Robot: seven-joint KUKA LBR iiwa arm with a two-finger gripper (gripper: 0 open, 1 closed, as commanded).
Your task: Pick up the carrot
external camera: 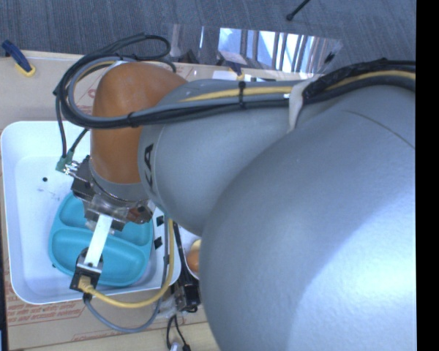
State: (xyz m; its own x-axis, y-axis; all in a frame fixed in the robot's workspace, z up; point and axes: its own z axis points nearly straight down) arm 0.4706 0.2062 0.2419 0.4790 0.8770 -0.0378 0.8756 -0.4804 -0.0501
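Starting at the left, the white left bin (pixel 13 196) sits with its outer wall close to the bench's edge. A blue and yellow clamp (pixel 18 57) lies on the bench beyond its far corner. Bare white floor runs along the bin's left side and back, marked by a few dark specks, and that strip is the open room in view.

A teal dish (pixel 135 258) lies toward the bin's near right, split by a ridge into two hollows. What shows of them is plain teal. The gripper (pixel 117 214) hangs directly over the dish, under the orange band (pixel 121 119). Whether it is open or closed cannot be told, since the wrist hides its tips.

Just past the bin's right wall, a small rounded orange patch (pixel 193 258) shows in the narrow gap before the arm's bulk. By colour it seems to be the carrot, smooth and pale orange. Its length and lie are hidden, as is the surface it rests on.

Rightward, the grey arm (pixel 314 218) covers everything. A shiny panel (pixel 278 50) stands behind it.
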